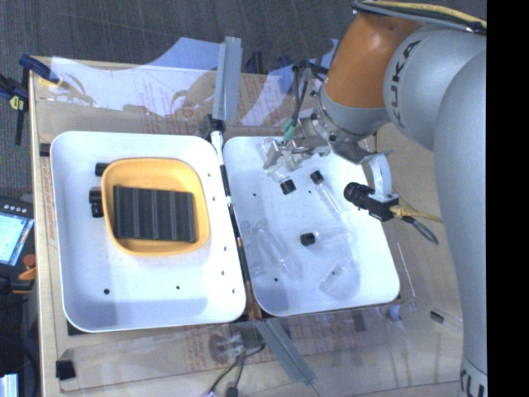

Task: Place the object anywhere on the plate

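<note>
The arm [430, 98] runs off the top and right edges. Its claw [285, 157] is too blurred to read against the right bin [380, 288]. Clear objects [335, 279] there barely show. A screen [11, 236] is cut off at left.

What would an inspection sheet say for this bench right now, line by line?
Surface: wooden bench bearing two white bins, left bin and right bin, side by side.
Job's things: yellow plate with dark ribbed insert in left bin; clear plastic objects lying in right bin.
Clutter: small black pieces in right bin.
Grippers: gripper low over right bin's far edge; nothing seen between fingers.
Cables: wires by right bin.
Surroundings: screen device at left; dark floor.
</note>
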You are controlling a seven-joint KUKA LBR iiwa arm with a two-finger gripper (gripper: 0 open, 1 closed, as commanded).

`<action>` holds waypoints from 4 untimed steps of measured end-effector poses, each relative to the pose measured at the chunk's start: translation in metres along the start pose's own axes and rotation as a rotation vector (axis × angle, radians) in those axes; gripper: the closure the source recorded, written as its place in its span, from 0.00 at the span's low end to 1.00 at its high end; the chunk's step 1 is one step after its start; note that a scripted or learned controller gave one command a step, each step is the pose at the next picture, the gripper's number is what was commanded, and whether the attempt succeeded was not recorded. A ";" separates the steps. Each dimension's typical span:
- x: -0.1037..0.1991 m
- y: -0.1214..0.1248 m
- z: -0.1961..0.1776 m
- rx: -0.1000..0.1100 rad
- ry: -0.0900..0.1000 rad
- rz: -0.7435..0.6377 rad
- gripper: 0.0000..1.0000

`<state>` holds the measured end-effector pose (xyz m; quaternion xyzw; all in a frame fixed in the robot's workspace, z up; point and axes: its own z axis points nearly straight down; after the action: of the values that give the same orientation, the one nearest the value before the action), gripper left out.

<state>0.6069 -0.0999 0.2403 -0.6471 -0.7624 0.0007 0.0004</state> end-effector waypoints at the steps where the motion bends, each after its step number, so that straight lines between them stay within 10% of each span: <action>1: 0.014 0.011 0.030 0.003 0.001 -0.267 1.00; 2: 0.067 0.022 0.033 0.003 0.002 -0.413 1.00; 3: 0.067 0.022 0.033 0.003 0.001 -0.413 0.00; 4: 0.002 0.014 0.024 -0.001 -0.001 -0.547 0.00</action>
<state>0.6203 -0.0954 0.2160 -0.4172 -0.9088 0.0007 0.0000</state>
